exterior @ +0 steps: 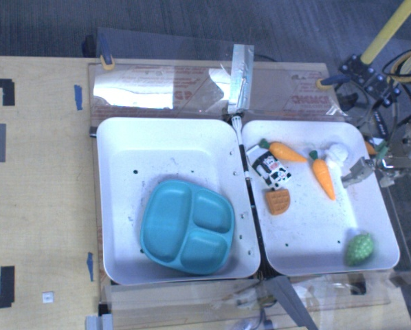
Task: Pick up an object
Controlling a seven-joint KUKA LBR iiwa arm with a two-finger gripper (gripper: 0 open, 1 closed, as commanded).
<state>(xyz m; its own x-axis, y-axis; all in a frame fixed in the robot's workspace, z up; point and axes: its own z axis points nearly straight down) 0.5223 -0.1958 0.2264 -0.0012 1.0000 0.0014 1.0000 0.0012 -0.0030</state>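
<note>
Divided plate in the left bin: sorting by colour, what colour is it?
Teal-blue divided plate, camera view.

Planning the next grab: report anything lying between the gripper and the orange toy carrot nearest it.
Nothing visible does. The gripper hangs at the right white bin's right side, the orange toy carrot just left of it across bare floor; a small white object lies alongside.

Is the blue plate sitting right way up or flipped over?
Right way up. The blue plate lies in the left bin, and its three hollow compartments face the camera.
</note>
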